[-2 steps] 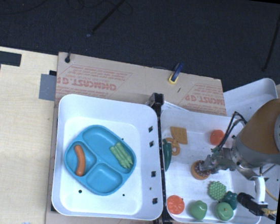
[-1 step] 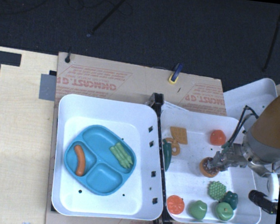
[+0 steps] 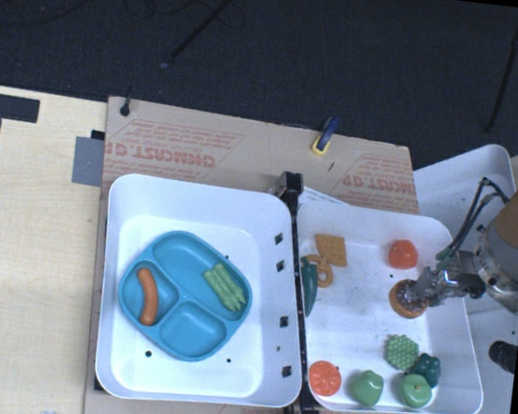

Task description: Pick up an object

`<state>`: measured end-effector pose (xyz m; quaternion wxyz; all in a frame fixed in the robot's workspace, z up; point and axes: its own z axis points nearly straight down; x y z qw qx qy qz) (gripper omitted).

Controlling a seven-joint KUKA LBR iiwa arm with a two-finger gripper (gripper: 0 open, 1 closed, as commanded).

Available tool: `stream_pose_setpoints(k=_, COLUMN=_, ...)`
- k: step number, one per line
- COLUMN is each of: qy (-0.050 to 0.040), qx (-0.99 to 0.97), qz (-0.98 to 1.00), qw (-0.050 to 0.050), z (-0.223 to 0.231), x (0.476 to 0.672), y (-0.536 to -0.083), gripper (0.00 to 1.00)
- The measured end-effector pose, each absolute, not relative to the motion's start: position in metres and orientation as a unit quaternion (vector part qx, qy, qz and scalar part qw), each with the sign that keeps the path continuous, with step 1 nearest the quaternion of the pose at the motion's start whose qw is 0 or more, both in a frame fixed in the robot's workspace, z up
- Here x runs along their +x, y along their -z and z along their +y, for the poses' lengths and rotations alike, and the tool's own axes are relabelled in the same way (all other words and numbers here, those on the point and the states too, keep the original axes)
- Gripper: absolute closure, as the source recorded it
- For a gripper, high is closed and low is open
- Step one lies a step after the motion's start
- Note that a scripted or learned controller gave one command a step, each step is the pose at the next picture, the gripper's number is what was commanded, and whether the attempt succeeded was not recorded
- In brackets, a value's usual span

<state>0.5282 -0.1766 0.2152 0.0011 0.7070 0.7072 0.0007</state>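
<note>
Objects in right bin (image 3: 460, 408): two green apples (image 3: 367, 388), one doughnut (image 3: 407, 299).

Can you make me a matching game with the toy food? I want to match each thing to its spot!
Things:
1. hot dog
2. green beans
3. cracker
4. green apples

Spots:
A. right bin, far left part
B. blue tray, right compartment
C. right bin, near edge
D. blue tray, left compartment

Pairs: 1-D, 2-B, 3-A, 4-C
</note>
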Motion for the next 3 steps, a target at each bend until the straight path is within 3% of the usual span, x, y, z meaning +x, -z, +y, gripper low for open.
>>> stream_pose_setpoints(k=1, qy=-0.0001, qx=0.707, qz=0.708, qw=0.0, z=-0.177, x=0.529, y=-0.228, gripper=1.0)
stream_pose_setpoints(k=3, qy=0.0004, qx=0.706, qz=0.708, qw=-0.001, z=-0.074, x=0.567, y=-0.225, gripper=1.0)
